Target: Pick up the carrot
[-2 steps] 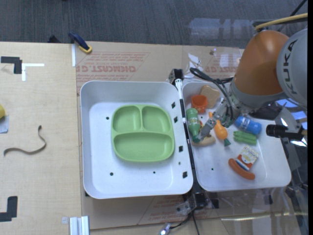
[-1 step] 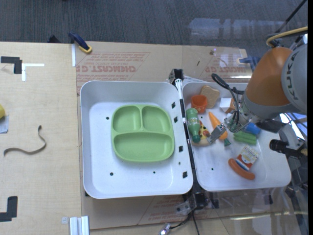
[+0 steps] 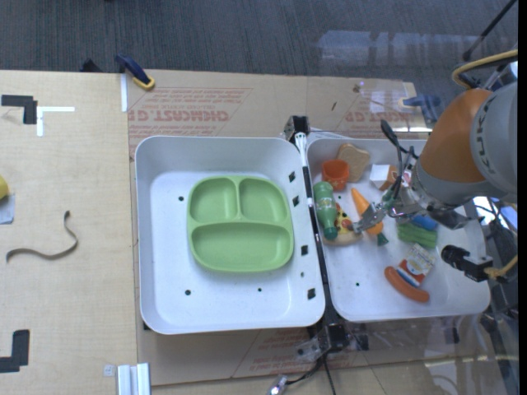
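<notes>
The carrot (image 3: pixel 360 200) is an orange cone lying in the right bin (image 3: pixel 461 303), near its left-centre, pointing up-left. My gripper (image 3: pixel 375 216) hangs low right over the carrot's lower end, reaching in from the right under the grey and orange arm (image 3: pixel 461 146). A small orange piece (image 3: pixel 380 237) shows just below the gripper; I cannot tell whether it belongs to the carrot. The gripper's tip hides the part of the carrot beneath it.
Around the carrot lie a green bottle (image 3: pixel 324 208), an orange cup (image 3: pixel 334 171), a bread slice (image 3: pixel 355 158), a green block (image 3: pixel 417 234) and a hot dog (image 3: pixel 407 285). The left bin (image 3: pixel 156 245) holds a green divided plate (image 3: pixel 241 223).
</notes>
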Available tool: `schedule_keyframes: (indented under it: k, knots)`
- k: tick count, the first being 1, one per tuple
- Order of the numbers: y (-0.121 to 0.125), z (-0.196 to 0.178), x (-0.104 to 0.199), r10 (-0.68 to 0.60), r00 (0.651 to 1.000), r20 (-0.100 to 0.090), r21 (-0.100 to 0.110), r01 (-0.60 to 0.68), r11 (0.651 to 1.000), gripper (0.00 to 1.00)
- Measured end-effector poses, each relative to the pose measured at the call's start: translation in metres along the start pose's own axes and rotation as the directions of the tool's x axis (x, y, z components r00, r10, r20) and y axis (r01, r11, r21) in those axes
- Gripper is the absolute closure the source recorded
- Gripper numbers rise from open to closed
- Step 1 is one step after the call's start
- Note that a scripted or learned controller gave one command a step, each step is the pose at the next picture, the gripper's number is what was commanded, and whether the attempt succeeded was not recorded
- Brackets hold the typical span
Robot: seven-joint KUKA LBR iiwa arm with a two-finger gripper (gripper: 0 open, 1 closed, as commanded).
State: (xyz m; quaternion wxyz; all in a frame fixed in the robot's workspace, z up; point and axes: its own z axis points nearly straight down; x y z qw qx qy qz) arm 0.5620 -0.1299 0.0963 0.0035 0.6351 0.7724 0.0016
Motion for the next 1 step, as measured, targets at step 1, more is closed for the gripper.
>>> schedule_keyframes:
  k: [1]
  knots:
    - [0.0013, -0.0096, 0.0008, -0.004, 1.0, 0.0, -0.001, 0.004, 1.0, 1.0]
